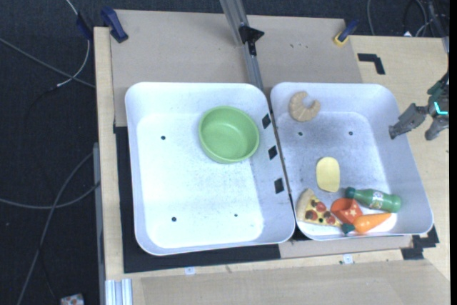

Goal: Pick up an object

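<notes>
Nearest you, along the front edge of the right bin [400, 153], lie a pizza slice [313, 208], a red pepper [345, 211], a carrot [370, 223] and a green bottle [373, 198], all crowded together and touching or nearly so. Just behind them you see a yellow piece [328, 173] lying alone on the bin floor. At the bin's back rim sits a croissant [305, 106], well apart from the rest. In the left bin [157, 175] a green bowl [228, 133] stands upright toward the back right. The gripper [418, 126] hangs at the right bin's far right edge, above its rim, with its two fingers spread apart and nothing between them. None of the objects is near it.
</notes>
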Controlling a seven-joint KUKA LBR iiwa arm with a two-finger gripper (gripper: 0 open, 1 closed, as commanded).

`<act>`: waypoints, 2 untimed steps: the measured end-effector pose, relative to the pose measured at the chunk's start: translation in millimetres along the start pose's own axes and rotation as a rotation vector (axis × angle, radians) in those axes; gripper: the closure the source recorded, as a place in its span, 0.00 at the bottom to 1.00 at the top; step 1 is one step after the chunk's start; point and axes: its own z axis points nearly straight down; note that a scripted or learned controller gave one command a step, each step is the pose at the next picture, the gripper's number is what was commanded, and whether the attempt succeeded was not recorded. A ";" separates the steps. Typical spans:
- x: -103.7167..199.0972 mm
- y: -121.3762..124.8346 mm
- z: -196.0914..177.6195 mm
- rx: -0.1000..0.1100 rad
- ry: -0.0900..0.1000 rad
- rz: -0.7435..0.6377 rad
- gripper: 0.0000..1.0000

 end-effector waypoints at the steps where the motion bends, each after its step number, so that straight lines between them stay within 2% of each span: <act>1: -0.2 0.7 -2.2 -0.004 -0.001 -0.001 0.00; 2: 1.6 1.3 40.0 0.002 0.001 0.001 0.00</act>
